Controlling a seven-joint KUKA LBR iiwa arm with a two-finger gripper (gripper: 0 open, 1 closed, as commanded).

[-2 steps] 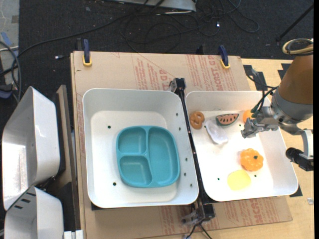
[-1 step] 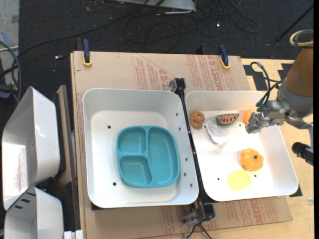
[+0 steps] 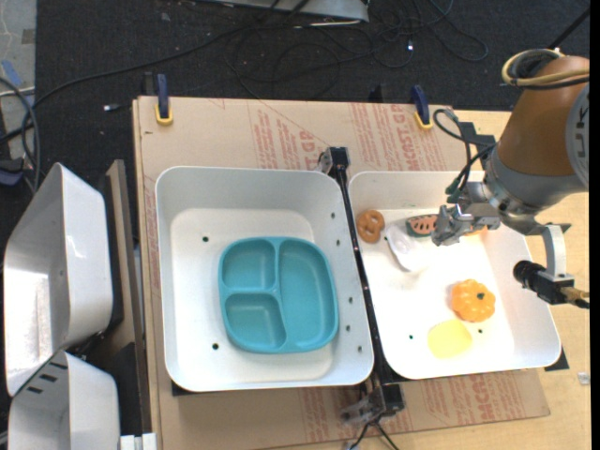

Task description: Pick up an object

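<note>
The right bin (image 3: 525, 354) holds a pretzel (image 3: 370, 224) near its left wall, a watermelon slice (image 3: 421, 223), a white spoon-like piece (image 3: 403, 249), an orange pumpkin (image 3: 472, 300) and a yellow disc (image 3: 449, 338). My gripper (image 3: 444, 232) hangs low over the bin's back part, just right of the watermelon slice and above the white piece. The arm comes in from the right.
The left bin (image 3: 178, 345) holds a teal divided plate (image 3: 277, 294). Both bins rest on a cardboard-covered bench (image 3: 281, 129) with clamps at the back. White tubs (image 3: 56, 270) stand off to the left. Cables lie on the dark floor behind.
</note>
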